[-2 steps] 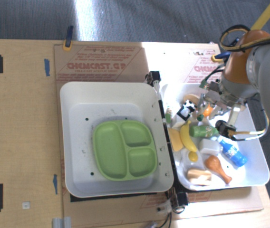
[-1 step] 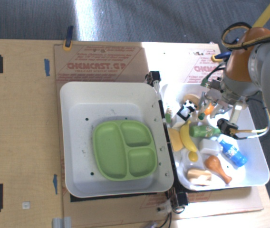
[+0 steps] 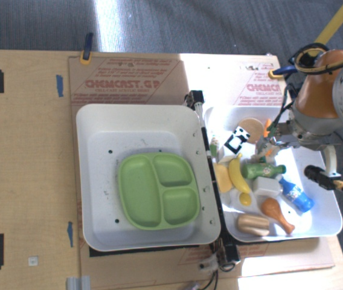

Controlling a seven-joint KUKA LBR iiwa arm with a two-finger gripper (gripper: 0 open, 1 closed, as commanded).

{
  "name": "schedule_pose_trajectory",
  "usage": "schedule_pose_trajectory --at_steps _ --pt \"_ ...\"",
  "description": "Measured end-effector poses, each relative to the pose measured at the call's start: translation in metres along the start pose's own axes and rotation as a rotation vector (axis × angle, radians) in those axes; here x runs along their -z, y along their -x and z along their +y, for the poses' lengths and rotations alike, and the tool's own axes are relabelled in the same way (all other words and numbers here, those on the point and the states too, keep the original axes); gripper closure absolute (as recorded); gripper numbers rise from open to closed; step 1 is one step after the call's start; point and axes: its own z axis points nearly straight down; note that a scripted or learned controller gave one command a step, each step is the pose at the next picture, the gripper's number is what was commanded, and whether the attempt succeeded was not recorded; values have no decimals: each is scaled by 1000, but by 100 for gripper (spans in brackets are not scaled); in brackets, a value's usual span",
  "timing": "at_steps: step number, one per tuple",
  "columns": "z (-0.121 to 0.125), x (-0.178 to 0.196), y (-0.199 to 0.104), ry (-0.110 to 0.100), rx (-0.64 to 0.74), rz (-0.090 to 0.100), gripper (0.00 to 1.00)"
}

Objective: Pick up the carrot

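A robotics lab: cardboard-covered bench, white bins, toy food.

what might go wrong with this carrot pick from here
Crowding: the hand hangs over a tight cluster in the right bin, where the green bottle and banana touch or nearly touch, so it may close on the wrong item. What looks like the carrot is just a small orange bit by the hand, partly hidden, so a grasp could slip. A push could also knock the black-and-white cube aside.

Right bin crowded: banana, green bottle, blue bottle packed close; far-right floor open.
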Motion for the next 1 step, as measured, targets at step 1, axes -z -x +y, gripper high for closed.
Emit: schedule_pose_trajectory --at_steps 1 --pt "7 115 -83 17 52 -3 100"
